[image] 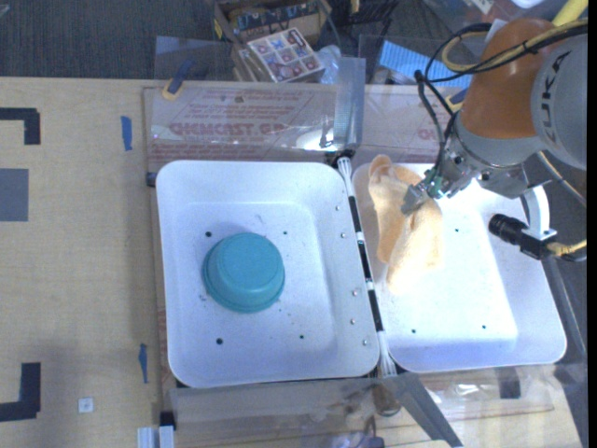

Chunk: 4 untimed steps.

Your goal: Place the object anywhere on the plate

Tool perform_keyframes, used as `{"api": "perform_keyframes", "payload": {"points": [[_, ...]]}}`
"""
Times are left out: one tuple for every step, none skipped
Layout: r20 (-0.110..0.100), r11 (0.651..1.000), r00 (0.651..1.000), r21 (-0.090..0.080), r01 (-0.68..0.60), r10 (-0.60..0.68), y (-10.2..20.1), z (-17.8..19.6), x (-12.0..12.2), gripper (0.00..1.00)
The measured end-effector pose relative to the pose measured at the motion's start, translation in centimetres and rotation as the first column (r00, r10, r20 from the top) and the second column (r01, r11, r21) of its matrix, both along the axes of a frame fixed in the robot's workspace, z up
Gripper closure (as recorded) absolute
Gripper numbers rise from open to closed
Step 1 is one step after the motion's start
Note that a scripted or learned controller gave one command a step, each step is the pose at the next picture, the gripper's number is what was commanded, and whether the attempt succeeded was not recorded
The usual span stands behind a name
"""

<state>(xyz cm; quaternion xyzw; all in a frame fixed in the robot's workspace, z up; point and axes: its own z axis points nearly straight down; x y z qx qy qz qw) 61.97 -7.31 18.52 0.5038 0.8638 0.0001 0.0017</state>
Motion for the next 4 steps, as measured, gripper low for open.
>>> {"api": "perform_keyframes", "payload": {"points": [[0.002,1.000,1.000,0.000,-0.001,0.001,0.0,4.0,0.1,1.00],[-0.001,0.920,0.920,0.001,-0.392,0.392,5.1,4.4,-1.4,1.00],[0.000,0.696,0.696,0.000,-0.718,0.718,9.4,5.4,-3.4,1.00],[-0.001,0.493,0.493,0.001,-0.870,0.870,13.5,5.3,-6.5,1.00]]}}
